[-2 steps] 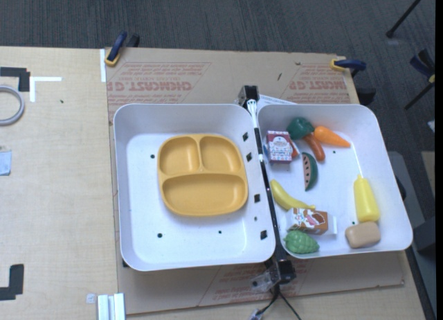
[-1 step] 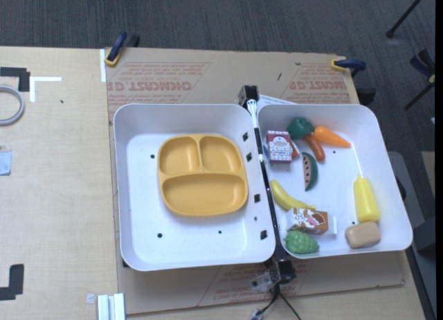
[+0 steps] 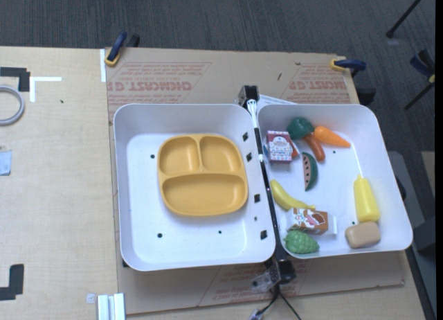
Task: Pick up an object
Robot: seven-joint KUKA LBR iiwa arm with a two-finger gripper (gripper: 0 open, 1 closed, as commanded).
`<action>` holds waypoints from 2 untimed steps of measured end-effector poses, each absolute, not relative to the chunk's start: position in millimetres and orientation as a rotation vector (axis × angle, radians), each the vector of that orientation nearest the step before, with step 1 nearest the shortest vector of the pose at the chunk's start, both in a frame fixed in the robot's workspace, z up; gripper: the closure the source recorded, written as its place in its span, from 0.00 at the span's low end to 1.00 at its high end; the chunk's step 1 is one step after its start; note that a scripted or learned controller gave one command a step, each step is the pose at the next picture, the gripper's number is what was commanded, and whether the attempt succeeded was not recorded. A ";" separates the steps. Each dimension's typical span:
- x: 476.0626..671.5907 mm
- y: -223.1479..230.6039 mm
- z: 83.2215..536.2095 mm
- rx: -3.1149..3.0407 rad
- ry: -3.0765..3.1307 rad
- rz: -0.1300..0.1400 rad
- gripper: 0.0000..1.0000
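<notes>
Yellow corn (image 3: 365, 199) lies alone near the right bin (image 3: 387, 173) outer wall, long axis running near-to-far along it; jaw state I cannot tell.

Even, bright overhead lighting; a slightly soft picture.

The white bins (image 3: 138, 242) are lit almost to glare, with faint shadows cast under their rims and beside the yellow plate (image 3: 203, 175). Fine print on the cardboard sheet (image 3: 166, 80) is blurred, and the dark floor (image 3: 208, 0) is rendered dim.
</notes>
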State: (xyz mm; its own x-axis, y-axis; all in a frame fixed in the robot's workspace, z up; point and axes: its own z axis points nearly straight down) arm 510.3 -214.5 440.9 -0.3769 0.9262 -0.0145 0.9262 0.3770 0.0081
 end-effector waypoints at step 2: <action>512.9 -215.2 460.6 1.734 2.588 -0.003 1.00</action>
